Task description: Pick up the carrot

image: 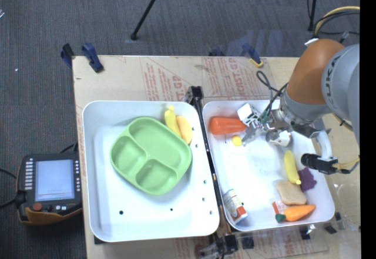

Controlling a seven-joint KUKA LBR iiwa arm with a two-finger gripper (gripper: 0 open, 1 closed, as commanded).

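Here, you have two white bins on the surface. The left bin holds one green divided plate and a yellow piece touching its far rim. The right bin holds the rest. Your jaws hang over its far end, but you cannot tell from this angle how they stand. Just to their left lies an orange-red piece; a small yellow ball sits just below them. The carrot lies well apart, at the near right corner, touching a bread slice. Nearby are one banana, one purple piece, and one small carton.
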